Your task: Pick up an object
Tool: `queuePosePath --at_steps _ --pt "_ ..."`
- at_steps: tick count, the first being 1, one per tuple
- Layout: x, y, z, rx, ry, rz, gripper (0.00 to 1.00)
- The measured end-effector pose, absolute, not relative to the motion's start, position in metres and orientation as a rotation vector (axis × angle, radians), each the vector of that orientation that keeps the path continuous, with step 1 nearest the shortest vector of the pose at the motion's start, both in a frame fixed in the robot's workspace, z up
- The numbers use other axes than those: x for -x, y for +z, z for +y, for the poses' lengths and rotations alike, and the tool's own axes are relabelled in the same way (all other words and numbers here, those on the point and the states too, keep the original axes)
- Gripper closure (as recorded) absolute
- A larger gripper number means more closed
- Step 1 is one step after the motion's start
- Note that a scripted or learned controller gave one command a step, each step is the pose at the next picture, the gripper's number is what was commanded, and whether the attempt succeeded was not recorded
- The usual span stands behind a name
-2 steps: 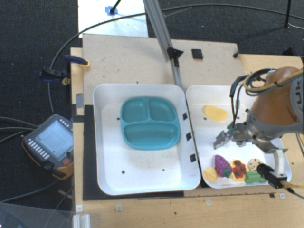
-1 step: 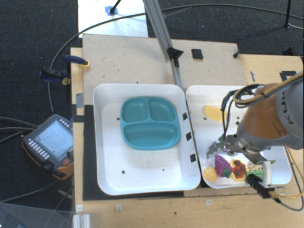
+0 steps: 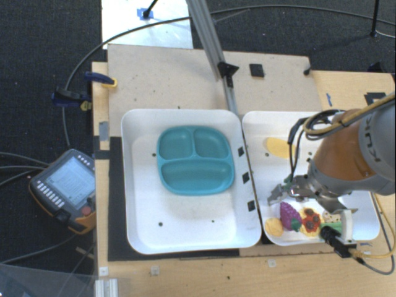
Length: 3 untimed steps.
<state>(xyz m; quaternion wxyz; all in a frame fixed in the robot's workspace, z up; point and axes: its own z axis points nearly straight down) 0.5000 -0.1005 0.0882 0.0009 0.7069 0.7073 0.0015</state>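
Two bins [image 3: 133, 184]: one teal plate [image 3: 195, 160] in the left, several small toys [image 3: 297, 218] (no legible writing) under the gripper [image 3: 291, 193], whose state I cannot tell.

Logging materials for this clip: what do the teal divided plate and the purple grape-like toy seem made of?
The teal divided plate looks like moulded plastic, matte to satin: uniform colour, soft rounded compartment ridges, faint sheen. The purple grape-like toy is probably plastic or rubber play food: saturated colour, bumpy moulded surface, though too small to tell apart.
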Motion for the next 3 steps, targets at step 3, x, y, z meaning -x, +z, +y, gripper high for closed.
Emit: queuePosePath --at_steps 3 --pt "-0.514 0.225 -0.094 -2.210 0.008 2.223 1.00"
